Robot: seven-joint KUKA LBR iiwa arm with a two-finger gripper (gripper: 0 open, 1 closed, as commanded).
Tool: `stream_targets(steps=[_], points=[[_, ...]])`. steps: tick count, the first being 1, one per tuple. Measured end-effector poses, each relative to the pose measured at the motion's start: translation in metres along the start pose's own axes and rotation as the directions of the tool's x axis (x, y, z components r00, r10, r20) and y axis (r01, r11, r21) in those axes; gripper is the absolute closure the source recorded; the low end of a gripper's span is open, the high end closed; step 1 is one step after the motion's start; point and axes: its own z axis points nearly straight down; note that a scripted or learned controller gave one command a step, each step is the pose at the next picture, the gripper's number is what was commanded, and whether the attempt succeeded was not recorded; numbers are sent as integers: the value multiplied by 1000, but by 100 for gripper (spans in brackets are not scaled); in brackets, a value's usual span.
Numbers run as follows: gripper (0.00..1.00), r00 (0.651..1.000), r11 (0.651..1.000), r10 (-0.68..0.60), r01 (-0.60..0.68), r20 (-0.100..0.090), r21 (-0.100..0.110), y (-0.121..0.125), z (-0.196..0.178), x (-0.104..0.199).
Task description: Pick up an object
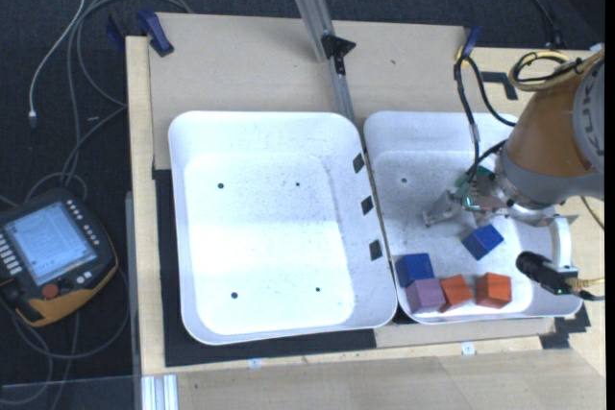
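End effector point(452, 208) low in right bin point(413, 134), beside blue block point(482, 240); grip state unreadable. Other blocks crowded bin's front edge.

A handheld control pendant point(46, 254) lies on dark floor point(58, 34).

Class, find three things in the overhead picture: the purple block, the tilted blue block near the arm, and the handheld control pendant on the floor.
purple block point(426, 296), camera view, its top face.
tilted blue block point(482, 240), camera view, its upper face.
control pendant point(50, 249), camera view, its lit screen.
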Motion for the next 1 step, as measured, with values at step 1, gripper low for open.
stream_targets(steps=[1], points=[[0,1000,1000,4,-4,1,16,-5,-103,-63]])
